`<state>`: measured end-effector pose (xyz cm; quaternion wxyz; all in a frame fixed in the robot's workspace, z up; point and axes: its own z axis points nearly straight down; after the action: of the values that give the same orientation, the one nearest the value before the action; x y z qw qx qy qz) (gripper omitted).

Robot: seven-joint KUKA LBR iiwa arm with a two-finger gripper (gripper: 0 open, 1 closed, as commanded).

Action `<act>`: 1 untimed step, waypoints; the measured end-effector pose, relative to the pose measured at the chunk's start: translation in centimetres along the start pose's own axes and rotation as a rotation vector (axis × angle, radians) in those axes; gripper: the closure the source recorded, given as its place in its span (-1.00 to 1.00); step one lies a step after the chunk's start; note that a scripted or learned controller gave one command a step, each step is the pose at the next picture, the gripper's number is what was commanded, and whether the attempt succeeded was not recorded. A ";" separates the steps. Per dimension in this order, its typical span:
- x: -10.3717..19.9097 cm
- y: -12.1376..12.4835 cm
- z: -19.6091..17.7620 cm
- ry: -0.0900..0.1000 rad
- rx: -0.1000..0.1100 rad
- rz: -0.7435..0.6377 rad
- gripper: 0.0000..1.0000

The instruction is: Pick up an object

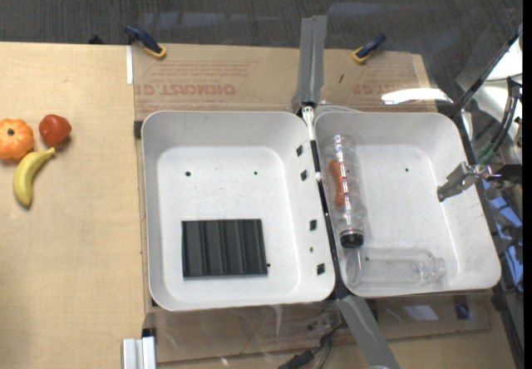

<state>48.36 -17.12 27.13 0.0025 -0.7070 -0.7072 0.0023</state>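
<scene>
While gripper (453, 184) hangs at right bin's (465, 276) right edge, finger state unclear; 2 clear bottles (344, 189) hug left wall and near edge. Risk: slippery round plastic rolls away, wall blocks fingers.

Clear tube (344, 190) with orange contents lies lengthwise along right bin's (432, 130) left wall.

Two bottles (345, 190) — one black tray (224, 248).
</scene>
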 end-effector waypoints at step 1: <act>-3.3 -0.5 6.6 0.002 0.001 0.101 -1.00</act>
<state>47.79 -20.42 20.49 0.0034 -0.7416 -0.6708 0.0023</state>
